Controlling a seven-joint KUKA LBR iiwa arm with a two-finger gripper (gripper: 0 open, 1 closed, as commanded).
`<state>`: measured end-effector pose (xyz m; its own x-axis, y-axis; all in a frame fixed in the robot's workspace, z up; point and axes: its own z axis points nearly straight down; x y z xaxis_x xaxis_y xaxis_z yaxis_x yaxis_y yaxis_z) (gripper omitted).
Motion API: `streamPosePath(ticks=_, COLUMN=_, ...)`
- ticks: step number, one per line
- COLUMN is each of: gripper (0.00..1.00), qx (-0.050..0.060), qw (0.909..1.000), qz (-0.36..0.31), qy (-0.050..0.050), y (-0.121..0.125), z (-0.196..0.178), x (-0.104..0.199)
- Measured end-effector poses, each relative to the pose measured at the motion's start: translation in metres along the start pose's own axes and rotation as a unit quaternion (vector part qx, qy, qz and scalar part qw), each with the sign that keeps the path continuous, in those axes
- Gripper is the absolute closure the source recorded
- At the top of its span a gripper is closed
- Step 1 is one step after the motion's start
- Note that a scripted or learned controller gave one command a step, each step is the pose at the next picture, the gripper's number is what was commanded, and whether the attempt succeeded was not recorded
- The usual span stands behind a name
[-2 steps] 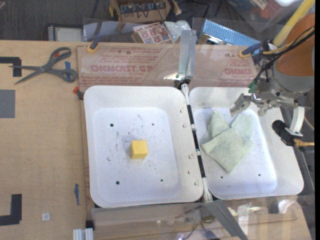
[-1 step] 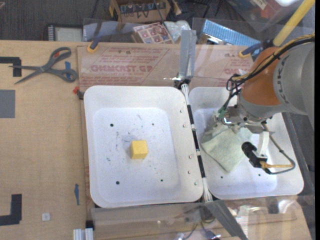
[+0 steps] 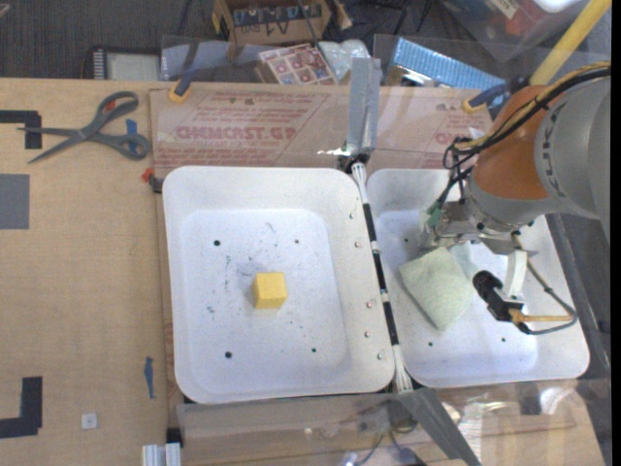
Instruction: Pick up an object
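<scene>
pale green sponge (image 3: 439,286) is lying in the right bin (image 3: 558,357), touching just near-left of my gripper (image 3: 456,229), long axis slanting far-left to near-right, while i'm reading the grip as unclear.

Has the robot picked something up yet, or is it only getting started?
Not yet, it seems. The arm has reached over the right bin, right above the pale green sponge, which lies on the bin floor. The yellow block sits untouched in the left bin. Grabbing and lifting are left.
</scene>
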<state>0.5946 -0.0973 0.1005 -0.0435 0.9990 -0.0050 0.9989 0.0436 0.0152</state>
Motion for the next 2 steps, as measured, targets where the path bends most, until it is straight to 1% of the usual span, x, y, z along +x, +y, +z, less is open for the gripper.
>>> streamPosePath(ticks=1, gripper=1.0, qx=-0.002, qw=1.0, qz=0.001, qy=-0.001, y=0.0005, z=-0.0101, x=-0.0008)
streamPosePath(ticks=2, gripper=0.0, qx=-0.001, qw=1.0, qz=0.001, qy=-0.001, y=0.0005, z=-0.0102, x=-0.0008)
